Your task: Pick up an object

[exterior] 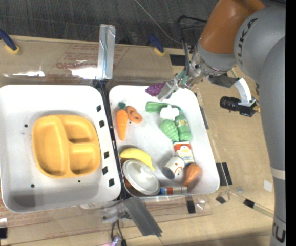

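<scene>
purple grapes [153,90] sit at the gripper [167,90] tips, though whether its fingers grip them is unclear; a straight, slow lift seems wisest.

You've got a brown bench [230,137] w/ two shallow white bins side by side on it, walls touching at the middle. Left bin [15,137] sits toward the bench's left end, right bin [207,137] next to it. Clear plastic sheeting [45,65] lies on the bench behind the bins. Blue clamps [7,41] grip the bench's back edge, one at far left, another [156,44] nr the middle. Black tape strips [225,174] mark the surface right of the right bin.
</scene>
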{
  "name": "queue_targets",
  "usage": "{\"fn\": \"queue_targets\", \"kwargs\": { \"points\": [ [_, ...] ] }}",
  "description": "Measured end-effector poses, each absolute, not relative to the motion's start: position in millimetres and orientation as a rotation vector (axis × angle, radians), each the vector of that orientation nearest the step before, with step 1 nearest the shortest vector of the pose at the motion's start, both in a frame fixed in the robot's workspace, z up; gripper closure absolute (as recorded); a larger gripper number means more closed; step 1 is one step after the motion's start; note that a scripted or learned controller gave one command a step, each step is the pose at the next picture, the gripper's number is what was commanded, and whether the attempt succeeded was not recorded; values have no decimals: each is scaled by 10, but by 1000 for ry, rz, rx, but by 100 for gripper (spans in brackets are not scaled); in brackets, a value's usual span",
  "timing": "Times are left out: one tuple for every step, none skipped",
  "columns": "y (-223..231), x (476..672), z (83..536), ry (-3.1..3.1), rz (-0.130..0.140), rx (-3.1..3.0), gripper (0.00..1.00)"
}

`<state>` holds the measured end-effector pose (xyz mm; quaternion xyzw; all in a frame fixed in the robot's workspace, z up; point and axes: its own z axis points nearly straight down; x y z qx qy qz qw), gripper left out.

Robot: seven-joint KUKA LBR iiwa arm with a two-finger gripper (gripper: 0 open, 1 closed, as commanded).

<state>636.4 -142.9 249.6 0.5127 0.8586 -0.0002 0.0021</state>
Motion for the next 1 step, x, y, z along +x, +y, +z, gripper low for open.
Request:
{"fn": "queue_targets", "kwargs": {
  "points": [
    [-763,6236,2383,2509,-4,1900,100]
  ]
}}
